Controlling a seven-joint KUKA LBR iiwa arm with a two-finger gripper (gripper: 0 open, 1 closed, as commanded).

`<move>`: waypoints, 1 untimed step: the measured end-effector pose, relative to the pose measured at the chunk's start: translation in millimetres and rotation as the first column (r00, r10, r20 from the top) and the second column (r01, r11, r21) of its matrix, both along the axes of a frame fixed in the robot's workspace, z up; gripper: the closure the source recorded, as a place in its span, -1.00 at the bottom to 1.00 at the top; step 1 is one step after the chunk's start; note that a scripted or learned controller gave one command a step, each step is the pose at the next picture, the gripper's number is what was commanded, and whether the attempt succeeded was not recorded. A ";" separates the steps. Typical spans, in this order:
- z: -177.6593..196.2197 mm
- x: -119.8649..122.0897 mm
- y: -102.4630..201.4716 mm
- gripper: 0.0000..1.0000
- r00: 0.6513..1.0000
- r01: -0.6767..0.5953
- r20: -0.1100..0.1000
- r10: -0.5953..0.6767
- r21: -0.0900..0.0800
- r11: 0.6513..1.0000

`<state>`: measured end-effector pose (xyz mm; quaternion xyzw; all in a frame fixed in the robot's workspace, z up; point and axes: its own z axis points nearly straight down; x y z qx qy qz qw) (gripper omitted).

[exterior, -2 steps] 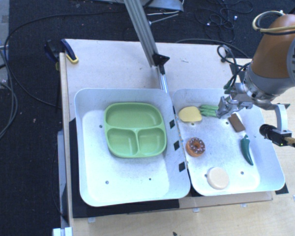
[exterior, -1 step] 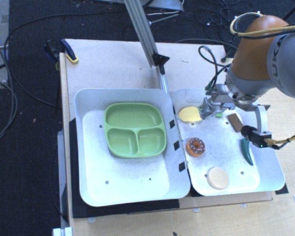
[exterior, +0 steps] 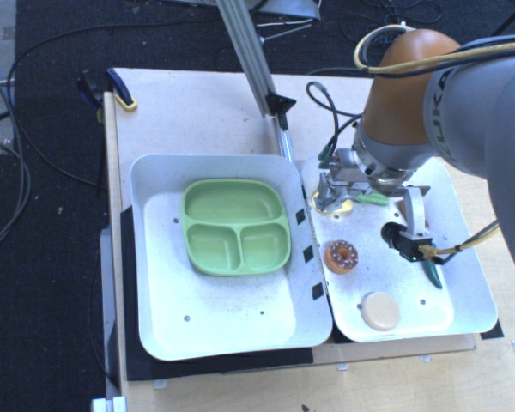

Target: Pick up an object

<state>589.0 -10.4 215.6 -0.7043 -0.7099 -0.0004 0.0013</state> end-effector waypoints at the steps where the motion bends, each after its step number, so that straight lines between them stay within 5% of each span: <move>1: -6.3 0.2 54.1 1.00 1.000 0.000 0.000 0.000 -0.001 1.000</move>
